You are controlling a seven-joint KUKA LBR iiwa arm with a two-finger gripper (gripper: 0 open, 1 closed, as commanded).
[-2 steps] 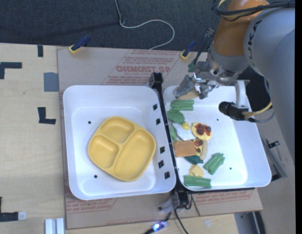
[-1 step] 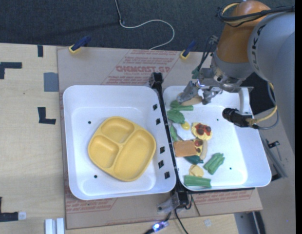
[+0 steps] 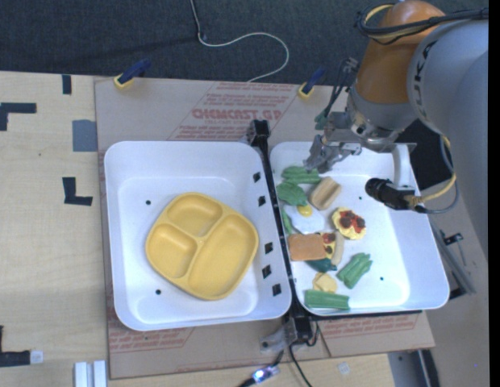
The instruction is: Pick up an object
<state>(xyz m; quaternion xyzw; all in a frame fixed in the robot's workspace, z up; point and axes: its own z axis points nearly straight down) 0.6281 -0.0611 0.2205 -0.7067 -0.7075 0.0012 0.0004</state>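
Toy food pieces lie scattered in the right bin [image 3: 411, 285], crowded toward its left half. Nearest the gripper [image 3: 324, 156] are a green bean-like piece [image 3: 301, 173] and a tan bread roll [image 3: 324, 193], with another green piece [image 3: 291, 193] just left of the roll. Further down sit a small pizza-like disc [image 3: 350, 223] with red and dark toppings, a sandwich slice [image 3: 312, 246] with an orange side, a green pea pod [image 3: 355, 269], a small yellow piece [image 3: 324, 282] and a long green vegetable [image 3: 327, 300] against the bin's near wall.

The grey arm [image 3: 443, 63], with its orange band, reaches in from the right. Its gripper hangs over the upper left corner of the right bin, just above the green bean-like piece and the roll; whether its fingers are spread or closed cannot be told, and nothing is seen between them.

In the left bin [image 3: 129, 176] rests a yellow divided plate [image 3: 202, 244] with three compartments, near the middle. A black divider [image 3: 270, 208] runs between the two bins.
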